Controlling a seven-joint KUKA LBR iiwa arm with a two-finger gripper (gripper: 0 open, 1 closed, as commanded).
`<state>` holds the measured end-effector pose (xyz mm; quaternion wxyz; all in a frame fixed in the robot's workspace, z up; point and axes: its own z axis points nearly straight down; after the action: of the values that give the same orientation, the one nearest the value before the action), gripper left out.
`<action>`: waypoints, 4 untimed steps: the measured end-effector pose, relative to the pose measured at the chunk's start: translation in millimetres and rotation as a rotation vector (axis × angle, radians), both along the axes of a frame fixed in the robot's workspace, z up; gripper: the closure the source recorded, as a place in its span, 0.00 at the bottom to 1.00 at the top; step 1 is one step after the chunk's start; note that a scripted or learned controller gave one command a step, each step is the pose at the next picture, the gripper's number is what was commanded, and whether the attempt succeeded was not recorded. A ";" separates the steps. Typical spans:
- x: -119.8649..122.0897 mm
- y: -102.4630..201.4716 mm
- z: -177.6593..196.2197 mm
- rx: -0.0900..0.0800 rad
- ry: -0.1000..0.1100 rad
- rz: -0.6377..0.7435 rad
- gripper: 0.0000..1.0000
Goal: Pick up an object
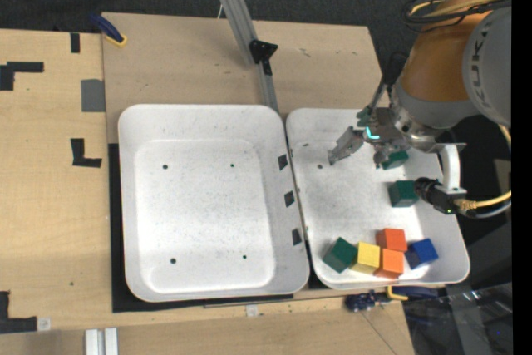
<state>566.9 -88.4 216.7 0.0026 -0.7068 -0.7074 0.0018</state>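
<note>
The gripper, whether clenched I cannot tell, hovers over the right bin; approach step. Next: descend toward the teal block at four o'clock.

A single camera is looking down at a slant from above the bench, taking in both white bins fully, with the arm entering at right.

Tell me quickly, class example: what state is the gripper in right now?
Gripper: above the right bin; open or closed cannot be told, nothing visibly held.
</note>
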 end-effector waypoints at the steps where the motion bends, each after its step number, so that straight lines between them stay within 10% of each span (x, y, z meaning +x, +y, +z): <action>1: 0.9 -0.4 2.5 -0.001 -0.005 0.001 0.00; 4: 3.0 -10.2 -127.1 -0.001 0.000 0.000 0.00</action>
<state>569.9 -98.6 89.6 0.0020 -0.7066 -0.7076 0.0022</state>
